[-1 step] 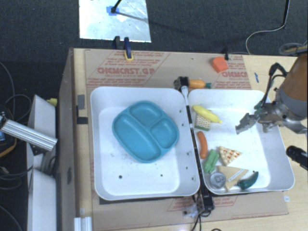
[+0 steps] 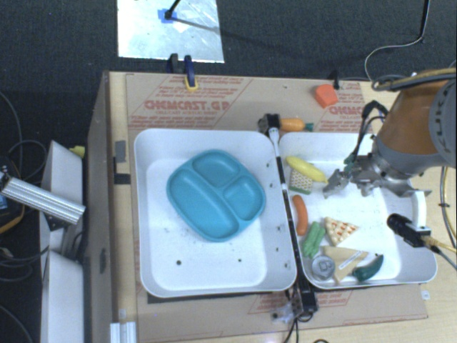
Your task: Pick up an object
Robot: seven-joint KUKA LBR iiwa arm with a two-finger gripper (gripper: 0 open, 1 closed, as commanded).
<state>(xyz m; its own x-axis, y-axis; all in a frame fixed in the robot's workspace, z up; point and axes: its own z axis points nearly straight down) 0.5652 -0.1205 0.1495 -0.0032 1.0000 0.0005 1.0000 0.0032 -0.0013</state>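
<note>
Along the right bin's (image 2: 421, 266) near edge you have a green pepper (image 2: 368, 268) and a pizza slice (image 2: 340, 229). Farther back, the gripper (image 2: 337, 182) hangs just past a corn cob (image 2: 306, 169) near the far-left corner; you cannot tell its grip.

One fixed camera looks down at a slant over both bins (image 2: 214, 140), arm (image 2: 418, 127) entering right.

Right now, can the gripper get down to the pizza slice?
Probably yes. The pizza slice lies flat in the right bin, open from above, just below the gripper. The sausage and pea pod lie apart from it.
</note>
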